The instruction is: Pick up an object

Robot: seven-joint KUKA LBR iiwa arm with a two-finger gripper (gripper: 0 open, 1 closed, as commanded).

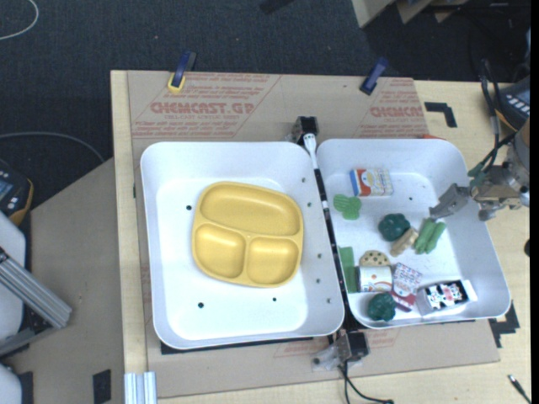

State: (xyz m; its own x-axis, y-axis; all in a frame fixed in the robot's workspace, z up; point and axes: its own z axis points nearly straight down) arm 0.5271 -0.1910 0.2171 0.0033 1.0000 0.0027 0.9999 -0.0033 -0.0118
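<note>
Dark carpet surrounds the bench (253,87), which sits mid-frame under a sheet of printed cardboard held by two blue clamps along its top edge. On it I see two shallow white bins side by side.

Left bin (168,225): one yellow divided plate (247,232) with three compartments, lying flat near the bin's middle.

Right bin (484,251): a scatter of small things. A small white carton (372,182) lies near the top, with a green piece (346,205) just below and left of it. A dark green lump (393,225) sits mid-bin, a tan piece (404,241) touching its lower right side, and a green stalk-like piece (430,236) just right of that. Lower down are a small box (376,273), a dark green round piece (381,306), a red-and-white packet (406,283) and a black-and-white card (444,294) near the bottom right corner.

My tool (452,200) reaches in from the right edge, over the right bin's upper right part, just above the green stalk-like piece. I cannot tell how far it is open, and I see nothing held in it.
</note>
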